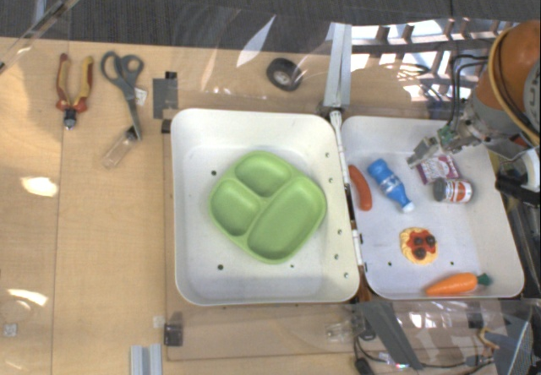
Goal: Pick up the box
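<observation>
The box (440, 169) is a small purple and white carton lying in the right bin (499, 234), near its upper right part. My gripper (441, 144) hangs directly over the box's upper edge and hides part of it. The grey arm with its orange band (511, 69) comes in from the right edge. I cannot tell whether the gripper touches the box.
A small can (453, 191) lies just below the box, a blue bottle (390, 183) and a red sausage (361, 187) to its left. A pizza slice (420, 245) and a carrot (457, 283) lie lower down. The left bin (190, 280) holds a green divided plate (268, 206).
</observation>
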`<state>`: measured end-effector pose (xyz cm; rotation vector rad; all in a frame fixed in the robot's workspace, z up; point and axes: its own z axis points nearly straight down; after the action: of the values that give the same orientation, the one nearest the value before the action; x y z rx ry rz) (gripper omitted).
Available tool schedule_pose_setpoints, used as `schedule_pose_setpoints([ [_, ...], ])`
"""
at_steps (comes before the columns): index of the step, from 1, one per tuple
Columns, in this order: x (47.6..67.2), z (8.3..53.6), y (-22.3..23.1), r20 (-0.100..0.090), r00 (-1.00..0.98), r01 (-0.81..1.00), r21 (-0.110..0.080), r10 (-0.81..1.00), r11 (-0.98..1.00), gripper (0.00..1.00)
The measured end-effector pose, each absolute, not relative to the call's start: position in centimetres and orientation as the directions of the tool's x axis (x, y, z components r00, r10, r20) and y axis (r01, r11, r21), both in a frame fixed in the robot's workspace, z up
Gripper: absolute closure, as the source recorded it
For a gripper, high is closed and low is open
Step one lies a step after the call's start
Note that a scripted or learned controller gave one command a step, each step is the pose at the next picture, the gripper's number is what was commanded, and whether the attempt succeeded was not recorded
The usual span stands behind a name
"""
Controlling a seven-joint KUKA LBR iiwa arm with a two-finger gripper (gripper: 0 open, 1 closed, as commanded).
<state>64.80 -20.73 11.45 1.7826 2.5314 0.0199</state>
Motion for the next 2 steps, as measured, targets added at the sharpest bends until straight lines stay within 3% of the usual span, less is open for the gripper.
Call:
schedule_pose_setpoints([
  [2, 62.94, 10.07, -20.69, -0.029, -0.454, 0.89, 0.029, 0.891, 0.455, 0.0],
])
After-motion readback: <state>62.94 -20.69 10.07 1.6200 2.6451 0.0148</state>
